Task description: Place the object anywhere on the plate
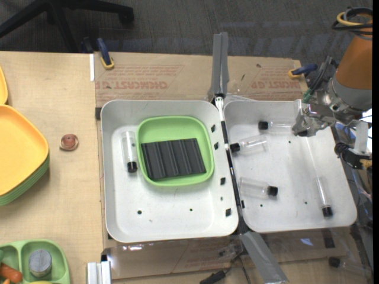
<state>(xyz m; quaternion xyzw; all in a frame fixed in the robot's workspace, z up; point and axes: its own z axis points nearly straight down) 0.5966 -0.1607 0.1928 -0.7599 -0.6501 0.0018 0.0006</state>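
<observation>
A green square plate lies in the left bin, and a dark ribbed rectangular slab rests on it. Just left of the plate, a clear tube with a black cap lies on the bin floor. The right bin has several more clear capped tubes: one at the top, one near its left wall, one lower down and one by the right wall. My gripper hangs over the right bin's upper right corner, beside the top tube.
Stacked yellow plates and a small reddish disc sit on the wooden bench to the left. A green divided tray is at the bottom left. A metal divider rises between the bins, and clamps hold the cardboard behind.
</observation>
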